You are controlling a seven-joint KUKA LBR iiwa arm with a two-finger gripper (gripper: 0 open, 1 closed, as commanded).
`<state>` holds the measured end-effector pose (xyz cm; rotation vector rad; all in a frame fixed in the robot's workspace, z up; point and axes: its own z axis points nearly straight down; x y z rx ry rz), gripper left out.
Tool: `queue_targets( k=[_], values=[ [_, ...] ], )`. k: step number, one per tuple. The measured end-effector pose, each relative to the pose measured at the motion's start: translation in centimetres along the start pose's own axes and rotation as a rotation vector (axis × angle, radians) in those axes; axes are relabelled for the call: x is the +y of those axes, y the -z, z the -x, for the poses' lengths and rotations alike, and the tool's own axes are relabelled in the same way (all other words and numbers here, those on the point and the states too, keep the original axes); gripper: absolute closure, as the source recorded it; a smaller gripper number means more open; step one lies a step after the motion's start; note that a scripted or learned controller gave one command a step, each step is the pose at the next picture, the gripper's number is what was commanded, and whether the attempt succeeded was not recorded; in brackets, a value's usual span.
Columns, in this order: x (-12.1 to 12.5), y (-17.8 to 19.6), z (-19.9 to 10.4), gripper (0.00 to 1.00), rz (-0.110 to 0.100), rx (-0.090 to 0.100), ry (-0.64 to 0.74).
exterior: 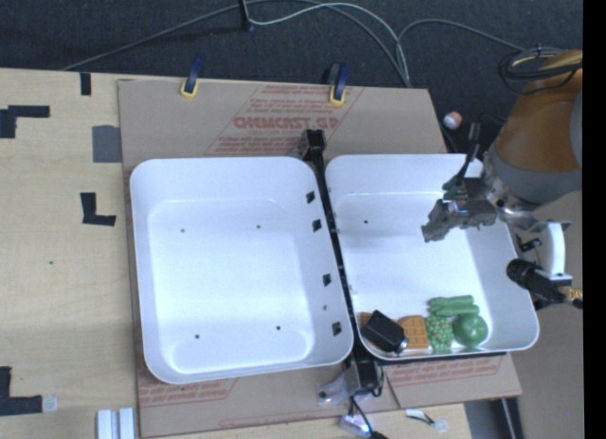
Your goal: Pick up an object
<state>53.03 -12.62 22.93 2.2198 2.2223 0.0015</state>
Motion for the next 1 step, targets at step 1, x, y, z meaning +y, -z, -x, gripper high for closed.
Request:
queue_targets(
  k=[1],
  values=[
    [-2.94, 1.27, 0.87, 1.00, -0.001, 0.000, -0.002]
  ],
)
